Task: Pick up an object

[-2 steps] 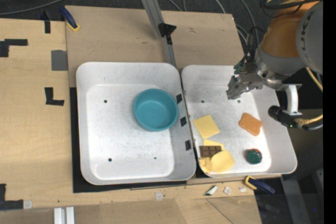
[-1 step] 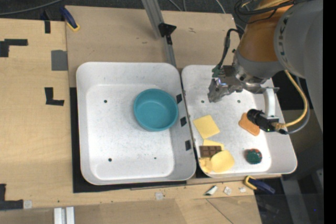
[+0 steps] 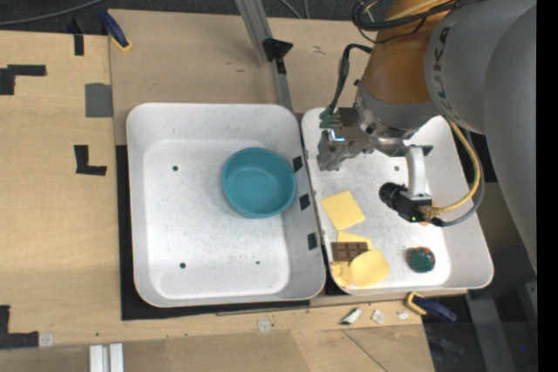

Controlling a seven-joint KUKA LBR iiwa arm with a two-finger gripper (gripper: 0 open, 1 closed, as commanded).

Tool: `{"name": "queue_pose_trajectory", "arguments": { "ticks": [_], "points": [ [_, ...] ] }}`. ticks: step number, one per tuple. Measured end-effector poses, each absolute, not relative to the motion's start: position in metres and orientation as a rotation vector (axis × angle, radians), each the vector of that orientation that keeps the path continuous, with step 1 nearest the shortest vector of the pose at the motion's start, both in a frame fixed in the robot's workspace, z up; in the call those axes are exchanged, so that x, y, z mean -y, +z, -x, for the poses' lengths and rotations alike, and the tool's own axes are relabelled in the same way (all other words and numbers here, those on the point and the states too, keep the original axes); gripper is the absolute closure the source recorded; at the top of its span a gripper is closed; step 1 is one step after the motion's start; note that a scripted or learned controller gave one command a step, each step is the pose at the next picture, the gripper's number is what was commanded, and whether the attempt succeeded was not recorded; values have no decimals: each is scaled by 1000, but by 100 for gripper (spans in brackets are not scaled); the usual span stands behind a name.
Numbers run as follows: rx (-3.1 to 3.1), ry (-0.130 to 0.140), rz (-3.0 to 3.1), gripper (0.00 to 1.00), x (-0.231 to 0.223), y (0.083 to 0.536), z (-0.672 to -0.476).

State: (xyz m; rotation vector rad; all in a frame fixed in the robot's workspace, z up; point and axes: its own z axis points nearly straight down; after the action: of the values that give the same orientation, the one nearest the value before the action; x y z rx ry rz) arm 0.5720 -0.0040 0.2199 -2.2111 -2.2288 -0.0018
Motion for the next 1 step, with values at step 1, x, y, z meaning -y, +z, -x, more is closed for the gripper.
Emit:
{"name": "queue_pose_trajectory", "arguments": {
  "ticks": [1],
  "points": [
    [2227, 2, 2212, 100, -44, 218, -558]
  ]
}}
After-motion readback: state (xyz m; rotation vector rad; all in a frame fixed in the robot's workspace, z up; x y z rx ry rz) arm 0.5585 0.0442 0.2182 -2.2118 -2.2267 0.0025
